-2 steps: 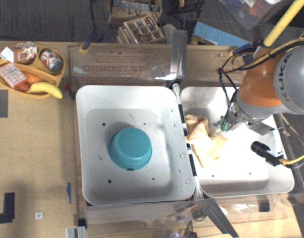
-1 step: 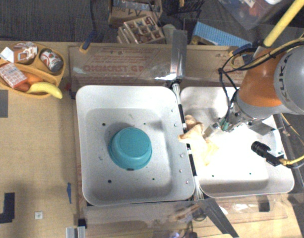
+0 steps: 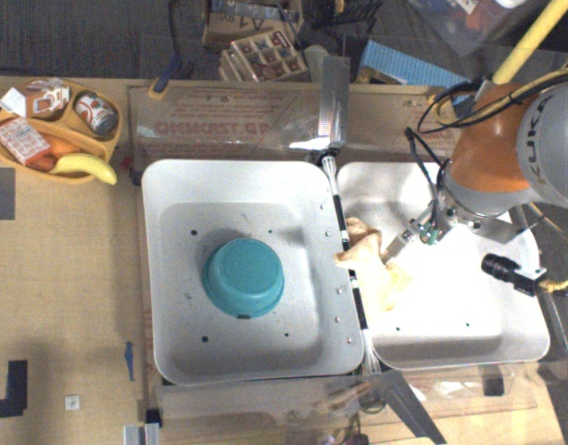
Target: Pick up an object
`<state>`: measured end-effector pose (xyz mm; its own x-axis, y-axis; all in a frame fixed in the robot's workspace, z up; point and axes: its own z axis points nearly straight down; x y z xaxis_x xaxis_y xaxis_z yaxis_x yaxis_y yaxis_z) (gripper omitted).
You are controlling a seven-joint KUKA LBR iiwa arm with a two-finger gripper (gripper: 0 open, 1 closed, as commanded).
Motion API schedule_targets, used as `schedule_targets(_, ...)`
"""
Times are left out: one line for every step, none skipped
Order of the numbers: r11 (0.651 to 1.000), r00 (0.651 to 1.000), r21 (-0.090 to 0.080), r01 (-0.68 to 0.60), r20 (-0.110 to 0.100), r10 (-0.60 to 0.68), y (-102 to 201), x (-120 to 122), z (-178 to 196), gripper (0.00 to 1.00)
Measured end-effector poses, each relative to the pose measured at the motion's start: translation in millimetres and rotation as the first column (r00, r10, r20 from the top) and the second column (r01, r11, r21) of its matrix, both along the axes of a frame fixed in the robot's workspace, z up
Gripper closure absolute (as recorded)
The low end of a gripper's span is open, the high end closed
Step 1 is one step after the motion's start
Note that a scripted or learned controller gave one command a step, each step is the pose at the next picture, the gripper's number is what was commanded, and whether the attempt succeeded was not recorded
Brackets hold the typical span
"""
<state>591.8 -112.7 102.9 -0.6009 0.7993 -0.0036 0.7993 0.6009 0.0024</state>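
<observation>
Nearest me, a teal bowl [image 3: 245, 276] sits upside down in the left bin [image 3: 172, 193]. Across the divider, a tan cloth-like object [image 3: 367, 244] lies in the right bin [image 3: 469, 332]. Just beside it hangs the gripper [image 3: 399, 242], whose state I cannot tell. Nothing looks lifted yet.

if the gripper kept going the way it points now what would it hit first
Most likely the tan, crumpled object by the right bin's left wall. The gripper angles down and left toward it from just beside it. Depth is unclear, so it may meet the bin floor first.
</observation>
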Motion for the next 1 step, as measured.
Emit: schedule_targets(1.000,1.000,-0.002,0.011,0.011,-0.011,9.8,-32.0,-12.0,0.00)
